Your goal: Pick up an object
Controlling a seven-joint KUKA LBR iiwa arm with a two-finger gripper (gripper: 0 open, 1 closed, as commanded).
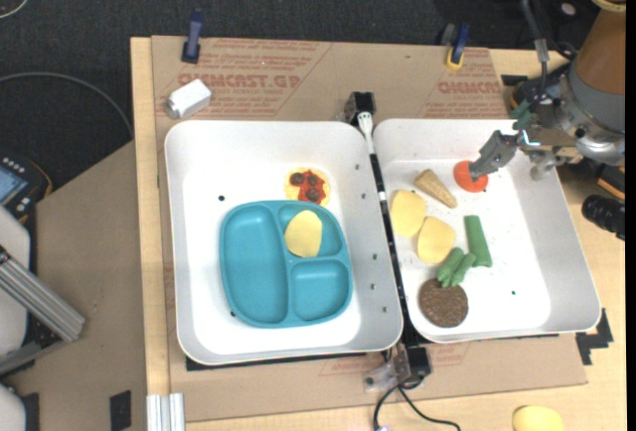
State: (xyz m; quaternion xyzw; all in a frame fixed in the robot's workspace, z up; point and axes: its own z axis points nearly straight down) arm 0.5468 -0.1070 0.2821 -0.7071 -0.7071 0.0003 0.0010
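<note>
Two white bins sit side by side on the table. The arm (596, 81) comes in from the right, and its jaws hang over the top part of the right bin (556, 270), right at a small red-orange thing (471, 177) — round and bright, like a tiny tomato. The grey tip hides part of it, so I cannot tell if the jaws are spread or pinching.

Near it lies a tan cone (434, 187). Below the cone are two yellow slices (407, 212) touching each other, then a green veggie piece (467, 252) and a brown round patty (442, 302) (it looks like a burger).

In the left bin (199, 220) sits a blue tray (263, 270) with three parts. A yellow piece (304, 234) rests in its top right part. Just above the tray lies a little yellow and red piece (309, 185).
</note>
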